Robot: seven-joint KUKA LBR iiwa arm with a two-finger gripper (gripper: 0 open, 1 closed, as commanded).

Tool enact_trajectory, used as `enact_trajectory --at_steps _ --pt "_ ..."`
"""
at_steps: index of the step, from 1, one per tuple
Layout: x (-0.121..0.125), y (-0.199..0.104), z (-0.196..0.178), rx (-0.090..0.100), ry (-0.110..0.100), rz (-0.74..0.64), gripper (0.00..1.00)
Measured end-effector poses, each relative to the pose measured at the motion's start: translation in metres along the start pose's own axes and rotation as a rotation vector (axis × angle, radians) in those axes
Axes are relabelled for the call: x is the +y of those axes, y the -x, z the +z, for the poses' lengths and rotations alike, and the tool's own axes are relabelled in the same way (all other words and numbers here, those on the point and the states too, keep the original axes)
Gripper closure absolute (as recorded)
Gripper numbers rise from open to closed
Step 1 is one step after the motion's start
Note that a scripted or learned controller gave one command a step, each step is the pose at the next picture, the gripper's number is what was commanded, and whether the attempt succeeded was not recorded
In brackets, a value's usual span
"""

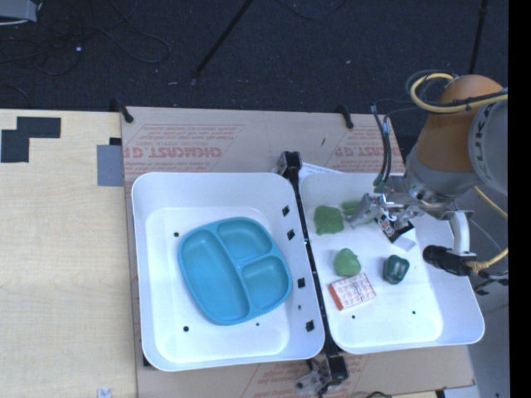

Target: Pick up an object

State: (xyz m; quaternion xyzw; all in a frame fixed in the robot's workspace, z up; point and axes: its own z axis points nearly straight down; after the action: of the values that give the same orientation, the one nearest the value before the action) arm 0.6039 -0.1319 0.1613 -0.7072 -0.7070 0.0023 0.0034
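Grey KUKA arm (489, 152) enters from the right edge of the view, orange band (455, 123) above the wrist sits high over the bench's far right corner. Wrist bends down and left toward the far part of the right bin. Metal two-finger gripper (383, 214) hangs low at the wrist's end, tilted leftward, cables looped around the wrist. Finger spacing too cluttered to read. A black cable end sticks out just beside the wrist, toward the right edge.
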Motion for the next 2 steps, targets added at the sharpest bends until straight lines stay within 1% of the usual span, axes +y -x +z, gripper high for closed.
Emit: enact_trajectory --at_steps 1,2 --pt "0.001 0.004 0.063 0.000 0.000 0.001 0.00" --pt "0.001 0.003 0.075 0.000 0.003 0.002 0.00"
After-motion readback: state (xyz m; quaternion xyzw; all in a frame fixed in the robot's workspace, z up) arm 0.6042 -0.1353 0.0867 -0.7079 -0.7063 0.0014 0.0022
